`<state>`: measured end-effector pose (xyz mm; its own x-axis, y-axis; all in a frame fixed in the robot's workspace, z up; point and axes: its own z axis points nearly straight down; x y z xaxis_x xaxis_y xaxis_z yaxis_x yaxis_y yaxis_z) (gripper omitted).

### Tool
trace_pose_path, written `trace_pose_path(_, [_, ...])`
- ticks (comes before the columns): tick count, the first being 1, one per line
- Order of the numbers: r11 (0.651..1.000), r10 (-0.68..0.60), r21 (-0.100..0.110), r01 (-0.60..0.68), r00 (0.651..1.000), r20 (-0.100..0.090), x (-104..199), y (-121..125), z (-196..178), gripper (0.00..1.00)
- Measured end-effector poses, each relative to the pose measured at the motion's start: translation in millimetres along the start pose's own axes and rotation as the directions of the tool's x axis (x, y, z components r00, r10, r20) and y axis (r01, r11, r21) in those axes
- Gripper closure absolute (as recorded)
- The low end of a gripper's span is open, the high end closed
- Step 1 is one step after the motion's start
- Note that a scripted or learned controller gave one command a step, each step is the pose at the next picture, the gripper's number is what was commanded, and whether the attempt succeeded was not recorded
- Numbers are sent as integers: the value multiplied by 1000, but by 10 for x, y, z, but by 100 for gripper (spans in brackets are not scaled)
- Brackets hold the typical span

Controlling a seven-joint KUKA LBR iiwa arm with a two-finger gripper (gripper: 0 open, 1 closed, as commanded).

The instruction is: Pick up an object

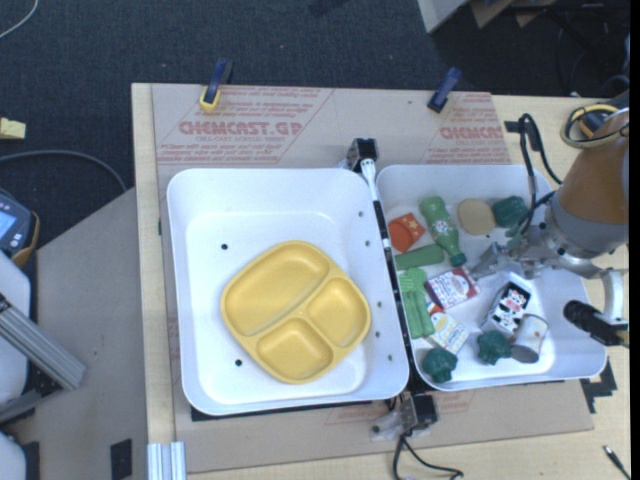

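Note:
The right bin point(570, 368) holds a jumble of small items. Among them are an orange packet point(405, 231), a green bottle point(440, 226), a tan round piece point(477, 216), a dark green lump point(508, 210), a red-and-white packet point(450, 288), a black-and-white spotted object point(510, 308) and a grey-white cup point(528, 338). The arm's orange band point(595, 183) is over the bin's right side. My gripper point(503, 260) hangs low in the middle of the bin, just above the spotted object and to the right of the red-and-white packet. Nothing shows as lifted.
The left bin point(190, 208) bears a yellow divided plate point(295, 311). A long green box point(415, 303) lies along the divider, and two green toys point(438, 365) point(492, 346) sit near the right bin's front wall. Clamps point(212, 83) point(445, 88) grip the board's far edge.

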<state>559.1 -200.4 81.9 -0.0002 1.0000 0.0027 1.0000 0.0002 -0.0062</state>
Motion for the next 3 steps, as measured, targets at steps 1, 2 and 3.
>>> trace_pose_path(1, [1000,1,-7,-1,1000,3,-10,14,-135,100])
trace_pose_path(2, [1000,0,-12,0,1000,6,-2,-23,-577,100])
trace_pose_path(3, [1000,-1,-14,1,1000,6,72,-35,-1186,100])
